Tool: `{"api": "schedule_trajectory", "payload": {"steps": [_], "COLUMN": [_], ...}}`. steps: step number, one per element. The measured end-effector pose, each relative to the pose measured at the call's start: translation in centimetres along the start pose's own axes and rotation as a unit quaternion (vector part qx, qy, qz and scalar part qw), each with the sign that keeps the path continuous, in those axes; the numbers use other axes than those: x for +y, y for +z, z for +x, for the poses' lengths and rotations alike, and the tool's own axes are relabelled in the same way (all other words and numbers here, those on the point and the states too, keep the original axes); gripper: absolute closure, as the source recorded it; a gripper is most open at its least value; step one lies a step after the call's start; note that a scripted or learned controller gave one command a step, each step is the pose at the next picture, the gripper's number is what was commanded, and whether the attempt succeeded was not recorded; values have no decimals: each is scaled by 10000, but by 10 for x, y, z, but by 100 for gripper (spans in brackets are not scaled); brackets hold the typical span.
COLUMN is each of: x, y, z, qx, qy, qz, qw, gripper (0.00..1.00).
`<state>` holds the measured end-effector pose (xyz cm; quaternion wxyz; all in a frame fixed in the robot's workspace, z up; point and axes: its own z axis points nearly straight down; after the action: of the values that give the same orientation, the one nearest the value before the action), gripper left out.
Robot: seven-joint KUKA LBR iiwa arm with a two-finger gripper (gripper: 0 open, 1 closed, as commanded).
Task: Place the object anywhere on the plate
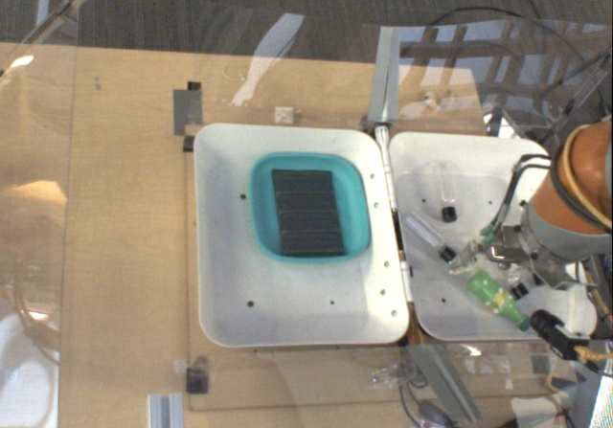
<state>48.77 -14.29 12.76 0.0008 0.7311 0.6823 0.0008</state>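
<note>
Claw [476, 259] beside green object [496, 298] (plate [356, 215] apart)

A teal rounded-square plate [309, 207] is lying flat in the middle of the left bin [230, 302], carrying a dark ribbed rectangular pad. A small translucent green object [495, 295] is lying tilted in the right bin [421, 177], near its front edge.

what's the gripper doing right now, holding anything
gripper: low over the right bin, beside a green object; grip state cannot be told.
</note>
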Motion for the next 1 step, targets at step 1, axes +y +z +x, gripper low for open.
{"api": "schedule_trajectory", "payload": {"steps": [1], "x": [2], "y": [-11], "z": [0], "qx": [-3], "qy": [-13], "qz": [-27], "qw": [10000], "gripper": [100]}}
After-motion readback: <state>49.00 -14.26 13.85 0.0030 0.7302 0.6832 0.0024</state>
